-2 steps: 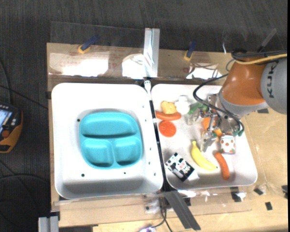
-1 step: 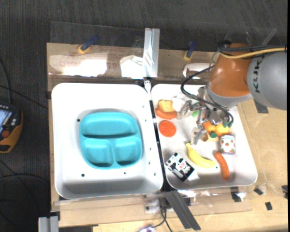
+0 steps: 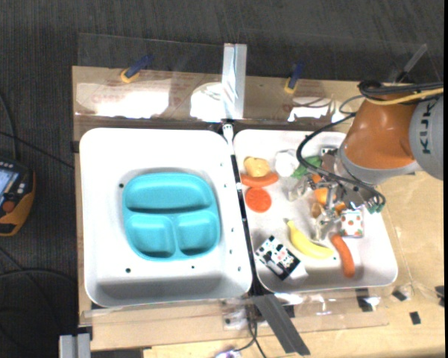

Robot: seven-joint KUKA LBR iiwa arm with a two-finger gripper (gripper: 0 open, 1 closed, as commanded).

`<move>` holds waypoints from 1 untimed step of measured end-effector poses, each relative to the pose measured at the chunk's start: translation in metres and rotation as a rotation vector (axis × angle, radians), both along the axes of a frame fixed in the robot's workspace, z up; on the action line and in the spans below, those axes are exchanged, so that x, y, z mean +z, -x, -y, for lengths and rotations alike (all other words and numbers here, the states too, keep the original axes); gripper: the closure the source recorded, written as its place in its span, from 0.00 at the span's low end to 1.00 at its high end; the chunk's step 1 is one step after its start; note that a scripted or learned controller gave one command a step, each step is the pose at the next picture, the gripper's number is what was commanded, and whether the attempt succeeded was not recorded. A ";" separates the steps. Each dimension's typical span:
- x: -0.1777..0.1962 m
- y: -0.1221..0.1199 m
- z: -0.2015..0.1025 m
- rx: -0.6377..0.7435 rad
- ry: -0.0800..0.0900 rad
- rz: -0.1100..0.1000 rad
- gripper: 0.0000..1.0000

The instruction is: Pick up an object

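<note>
Yellow banana [image 3: 311,243] lying in the right bin [image 3: 384,271], just near-left of the claw [image 3: 326,216], long axis running from far-left to near-right. Orange sausage-shaped toy [image 3: 344,255] right beside it, on the near-right side; dice-patterned block [image 3: 352,223] just right of the claw. Claw lowered among the clutter at the bin's middle, close to a small orange piece [image 3: 322,195]; apart or together, cannot tell, and nothing visibly gripped. Probably a short shift near and left needed to reach the banana. Blue tray [image 3: 171,215] alone in the left bin [image 3: 104,274], well apart.
</note>
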State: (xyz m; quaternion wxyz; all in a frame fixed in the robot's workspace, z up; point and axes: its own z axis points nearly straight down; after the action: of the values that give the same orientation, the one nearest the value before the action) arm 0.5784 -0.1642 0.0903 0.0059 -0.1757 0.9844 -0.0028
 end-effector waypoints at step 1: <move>0.000 -0.019 -0.046 -0.118 -0.002 0.002 0.00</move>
State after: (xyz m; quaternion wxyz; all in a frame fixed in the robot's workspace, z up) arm 0.5971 -0.1185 0.0904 0.0070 -0.1174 0.9931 -0.0021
